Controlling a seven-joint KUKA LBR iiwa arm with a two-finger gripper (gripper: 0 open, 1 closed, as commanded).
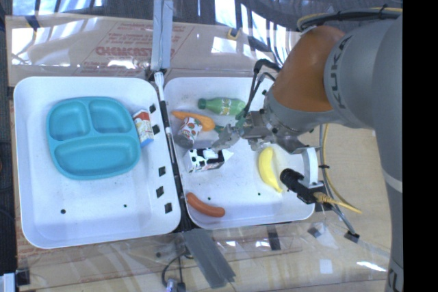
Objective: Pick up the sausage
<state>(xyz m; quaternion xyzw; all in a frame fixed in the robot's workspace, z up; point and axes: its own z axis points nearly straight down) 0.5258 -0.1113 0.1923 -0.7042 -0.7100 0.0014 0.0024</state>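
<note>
Lying in the right bin [294, 212]: one sausage [205, 206], one banana [268, 169]; claw [226, 138] state unclear.

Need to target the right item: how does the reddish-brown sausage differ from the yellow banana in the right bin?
The reddish-brown sausage lies near the right bin's front-left corner; the yellow banana lies further right, close beside the gripper. The sausage is straighter, the banana curved. Both are elongated and lie flat.

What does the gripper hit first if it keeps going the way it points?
Probably the black-and-white cow-patterned toy and grey object, down-left of the gripper. The reddish-brown sausage lies off that line, nearer the front wall. Depth is unclear.
</note>
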